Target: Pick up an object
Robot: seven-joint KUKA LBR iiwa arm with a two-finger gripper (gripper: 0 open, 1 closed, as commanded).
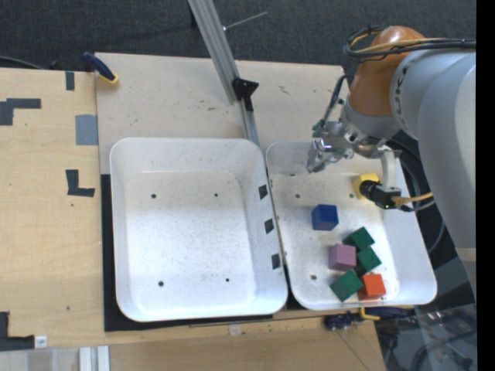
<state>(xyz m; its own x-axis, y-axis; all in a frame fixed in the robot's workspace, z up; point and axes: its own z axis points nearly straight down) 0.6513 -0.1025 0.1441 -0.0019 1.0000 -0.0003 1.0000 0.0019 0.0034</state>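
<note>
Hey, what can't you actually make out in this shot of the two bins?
- Camera view: far right corner of the right bin, covered by the arm.
- Camera view: green blocks against the purple cube, too tightly packed to count.
- Camera view: blue-and-yellow thing on the bench, too small to identify.

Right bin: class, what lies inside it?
In the right bin: a blue cube, a purple cube, three green blocks and an orange cube. The pincer, above the far end, covers some floor there.

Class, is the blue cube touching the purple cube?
No, bare white bin floor shows between the blue cube and the purple cube.
</note>
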